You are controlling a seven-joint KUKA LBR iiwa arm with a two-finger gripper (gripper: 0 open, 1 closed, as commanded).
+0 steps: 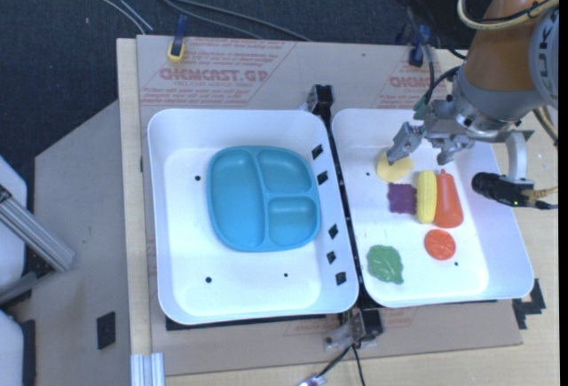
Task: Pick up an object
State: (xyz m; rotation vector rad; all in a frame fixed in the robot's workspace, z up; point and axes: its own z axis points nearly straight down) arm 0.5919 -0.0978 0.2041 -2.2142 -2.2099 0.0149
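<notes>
Gripper (424,145) hanging over the right bin (506,282), fingers spread open, nothing between them. Yellow lump (393,168) sitting just below and left of the left finger, so probably only a short drop down-left to straddle it. Corn (427,195) and carrot (447,200) lying lengthwise just below, close enough to bump.

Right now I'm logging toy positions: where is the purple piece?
The purple piece lies in the right bin, just left of the yellow corn and below the yellow lemon-like toy.
</notes>
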